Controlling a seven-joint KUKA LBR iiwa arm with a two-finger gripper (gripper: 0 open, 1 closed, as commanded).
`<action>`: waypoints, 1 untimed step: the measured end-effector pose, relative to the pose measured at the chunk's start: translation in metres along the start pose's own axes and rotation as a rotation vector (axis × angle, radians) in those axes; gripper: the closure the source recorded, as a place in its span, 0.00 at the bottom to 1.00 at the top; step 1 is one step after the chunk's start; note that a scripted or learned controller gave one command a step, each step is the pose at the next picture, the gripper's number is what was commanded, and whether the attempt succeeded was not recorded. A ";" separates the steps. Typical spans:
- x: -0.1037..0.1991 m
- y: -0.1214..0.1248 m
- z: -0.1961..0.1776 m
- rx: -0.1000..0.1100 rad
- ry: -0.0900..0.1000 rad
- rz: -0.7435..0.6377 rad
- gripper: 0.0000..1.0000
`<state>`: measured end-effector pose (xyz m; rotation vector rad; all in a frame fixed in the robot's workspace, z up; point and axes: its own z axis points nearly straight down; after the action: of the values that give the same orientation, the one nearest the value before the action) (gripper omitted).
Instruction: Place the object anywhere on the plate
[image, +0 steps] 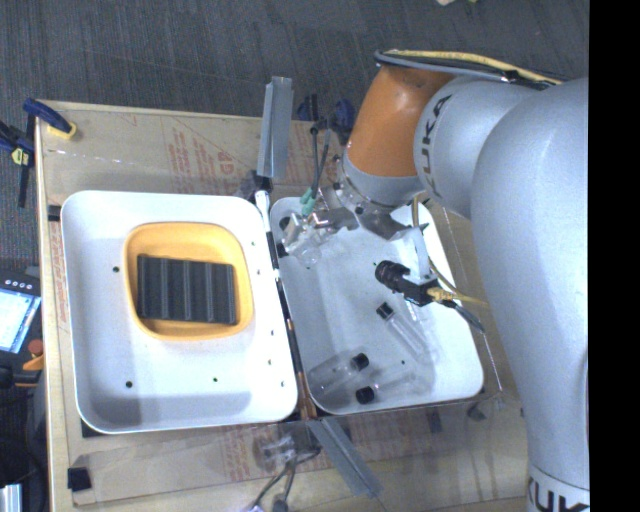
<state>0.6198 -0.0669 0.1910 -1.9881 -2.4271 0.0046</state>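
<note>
A yellow plate (190, 243) with a dark ribbed centre lies in the left white bin (100, 370). Several clear plastic tubes with black caps lie in the right white bin (335, 290): one (400, 325) near the middle right and two (345, 368) (385, 388) by the front wall. My gripper (303, 228) hangs low over the back left corner of the right bin, close to the wall between the bins. The arm's wrist hides what lies right under it. I cannot make out anything held.
A black plug with a cable (398, 278) hangs off the wrist over the right bin. The grey arm (520, 250) covers the right side of the bench. Metal brackets (275, 125) stand behind the bins, and clamps (45, 115) sit at the bench's far left corner.
</note>
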 end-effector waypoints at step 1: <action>0.065 0.003 -0.018 0.000 0.000 -0.204 1.00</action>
<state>0.6103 -0.0025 0.2087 -1.7305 -2.6167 0.0048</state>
